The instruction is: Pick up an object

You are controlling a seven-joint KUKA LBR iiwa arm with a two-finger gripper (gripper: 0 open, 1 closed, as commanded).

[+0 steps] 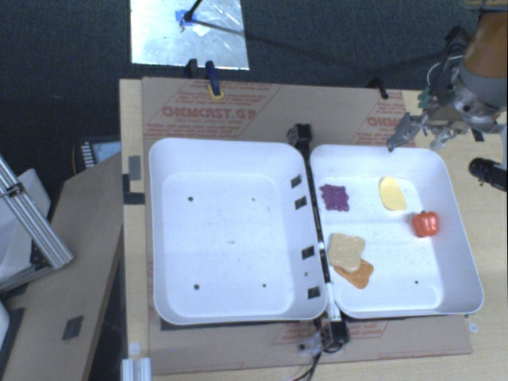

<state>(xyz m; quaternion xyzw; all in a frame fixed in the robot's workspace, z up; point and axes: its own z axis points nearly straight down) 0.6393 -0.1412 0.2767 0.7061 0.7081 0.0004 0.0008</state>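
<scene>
The gripper [421, 133] is being held above the right bin's [456, 252] 1 o'clock corner, fingers spread with nothing between them; a red pepper [425, 224] is lying toward 6 o'clock.

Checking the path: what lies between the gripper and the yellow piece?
In the camera view, just the right bin's rim and bare white floor separate the gripper from the yellow piece.

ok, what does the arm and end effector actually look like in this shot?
The arm enters at top right: an orange band above a grey, rounded wrist section. Below it sits the gripper, grey metal with two slim fingers angled outward. Thin dark cables loop beside the wrist, and a small greenish spot shows on the gripper body. No readable markings.
</scene>
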